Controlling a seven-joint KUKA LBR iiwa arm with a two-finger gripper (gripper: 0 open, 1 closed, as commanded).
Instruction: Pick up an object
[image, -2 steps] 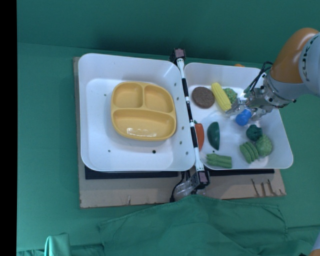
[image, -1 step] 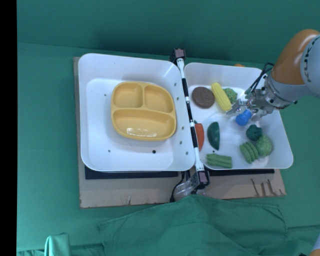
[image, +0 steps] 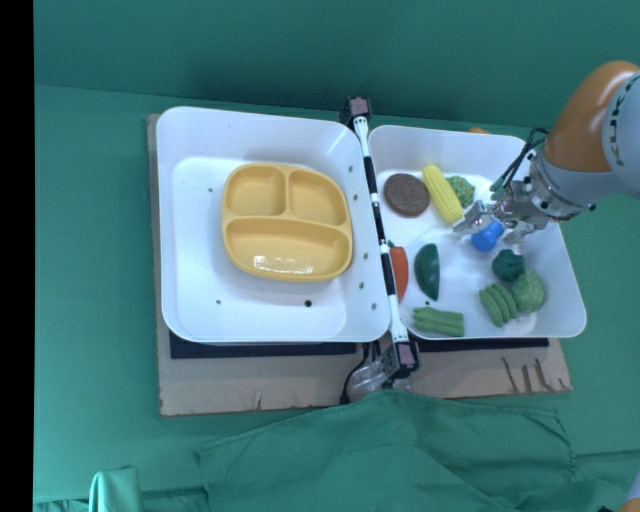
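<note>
Camera view, from above at a slant: 2 shallow white bins sit side by side on a green-covered bench. Left bin (image: 200, 300) holds 1 yellow divided plate (image: 288, 221) with 3 compartments, lying flat near the bin's middle. Right bin (image: 565, 300) holds the toy foods: a brown round patty (image: 406, 194) at the upper left, a yellow corn cob (image: 442, 192) just beside it, and a small green leafy piece (image: 461, 188) touching the cob's right side. An orange carrot (image: 399, 272) lies along the left wall, with a dark green pepper-like piece (image: 427, 270) next to it. A bundle of green beans (image: 439, 321) lies at the lower left; a green pea pod (image: 497, 303) and a pale green leafy head (image: 529, 291) sit at the lower right, and a dark green broccoli floret (image: 508, 265) lies just above them.

Arm: grey with an orange band (image: 592, 115), entering from the right. Gripper (image: 492, 226) is lowered over the right bin's upper middle, its 2 fingers set apart on either side of a blue ball-like object (image: 487, 236). Whether the fingers press on the blue object cannot be told; it appears to rest on the bin floor between them.
</note>
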